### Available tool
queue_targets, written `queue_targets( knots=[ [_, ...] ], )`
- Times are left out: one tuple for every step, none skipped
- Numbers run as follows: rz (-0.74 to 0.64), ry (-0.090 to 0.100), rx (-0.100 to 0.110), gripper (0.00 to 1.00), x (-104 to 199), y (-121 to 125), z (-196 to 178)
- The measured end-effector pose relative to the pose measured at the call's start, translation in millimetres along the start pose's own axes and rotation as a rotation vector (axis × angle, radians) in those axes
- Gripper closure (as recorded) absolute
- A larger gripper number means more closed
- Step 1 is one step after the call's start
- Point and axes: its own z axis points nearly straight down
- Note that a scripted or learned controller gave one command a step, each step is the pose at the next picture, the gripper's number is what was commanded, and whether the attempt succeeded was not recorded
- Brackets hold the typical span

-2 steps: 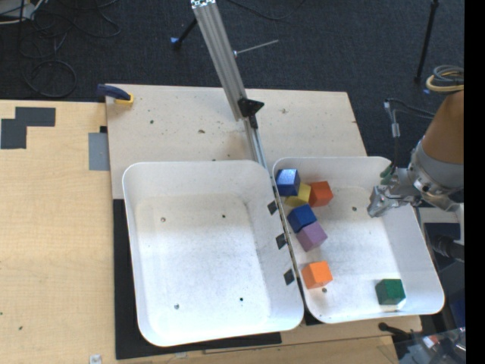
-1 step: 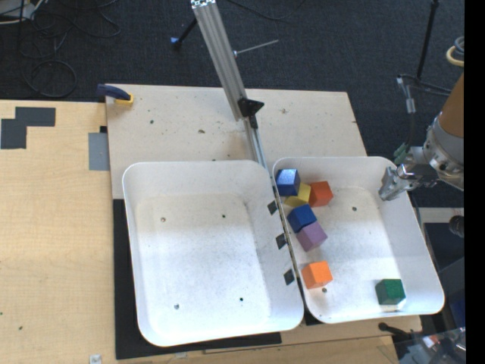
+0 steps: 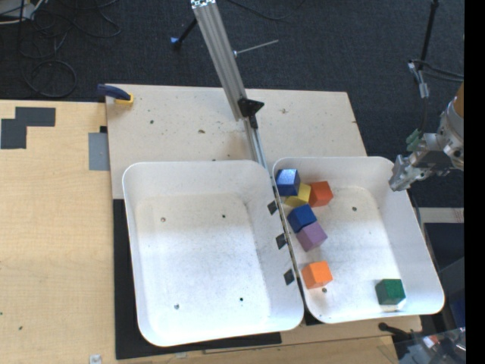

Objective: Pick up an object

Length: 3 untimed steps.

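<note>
Gripper [image 3: 402, 174]: at right bin's [image 3: 424, 271] far right rim; finger state cannot be told.
Green cube [image 3: 390, 291]: near-right corner, well apart from gripper.
Other blocks [image 3: 305, 212]: clustered along bin's left wall.

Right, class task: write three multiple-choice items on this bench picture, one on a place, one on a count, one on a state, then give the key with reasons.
1. Where does the green block lie?
A. In the left bin
B. In the right bin's near right corner
C. On the wooden bench top

2. How many blocks are in the right bin?
A. Four
B. Nine
C. Seven

3. How does the gripper stand to the blocks?
A. Apart from them, at the right bin's far right rim
B. Pressed on the purple block
C. Lifting the green block

Key: 1 B, it sits alone in that corner. 2 C, two blue, two orange, yellow, purple, green. 3 A, it touches no block.
</note>
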Motion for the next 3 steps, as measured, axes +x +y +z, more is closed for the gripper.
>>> queue_targets(
  knots=[
    [-0.001, 0.002, 0.005, 1.00, 42, 3, 7],
    [-0.003, 0.003, 0.006, 1.00, 99, 12, 21],
    [-0.002, 0.003, 0.007, 1.00, 144, 11, 23]
  ],
)
